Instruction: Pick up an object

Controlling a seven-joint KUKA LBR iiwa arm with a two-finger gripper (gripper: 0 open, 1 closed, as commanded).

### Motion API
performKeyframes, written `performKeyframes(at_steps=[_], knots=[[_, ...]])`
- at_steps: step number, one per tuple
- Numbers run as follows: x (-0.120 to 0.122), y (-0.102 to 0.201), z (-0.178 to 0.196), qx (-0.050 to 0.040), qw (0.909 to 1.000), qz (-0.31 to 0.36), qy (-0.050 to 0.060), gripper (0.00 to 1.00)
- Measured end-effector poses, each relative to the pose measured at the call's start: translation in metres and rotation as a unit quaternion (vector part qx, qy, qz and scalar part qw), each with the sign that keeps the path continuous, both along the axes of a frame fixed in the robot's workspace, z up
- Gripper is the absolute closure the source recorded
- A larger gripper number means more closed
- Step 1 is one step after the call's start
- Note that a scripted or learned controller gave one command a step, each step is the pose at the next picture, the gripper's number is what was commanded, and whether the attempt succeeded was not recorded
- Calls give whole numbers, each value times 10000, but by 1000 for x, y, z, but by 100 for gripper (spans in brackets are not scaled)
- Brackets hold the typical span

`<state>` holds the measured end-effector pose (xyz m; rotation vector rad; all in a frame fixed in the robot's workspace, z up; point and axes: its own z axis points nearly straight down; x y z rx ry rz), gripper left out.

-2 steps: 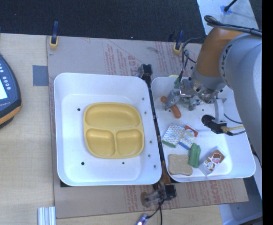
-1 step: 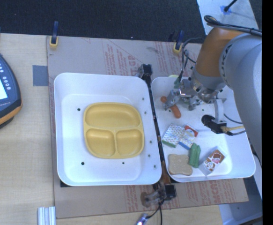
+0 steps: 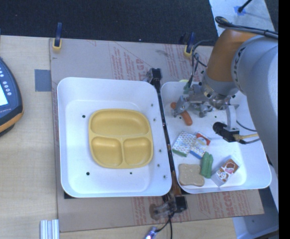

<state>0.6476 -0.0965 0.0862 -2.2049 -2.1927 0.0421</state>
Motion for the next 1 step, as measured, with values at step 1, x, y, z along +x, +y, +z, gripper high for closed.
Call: performKeyframes(at_steps=[1], knots=[[0, -3, 0, -1, 10000, -4, -5, 0]])
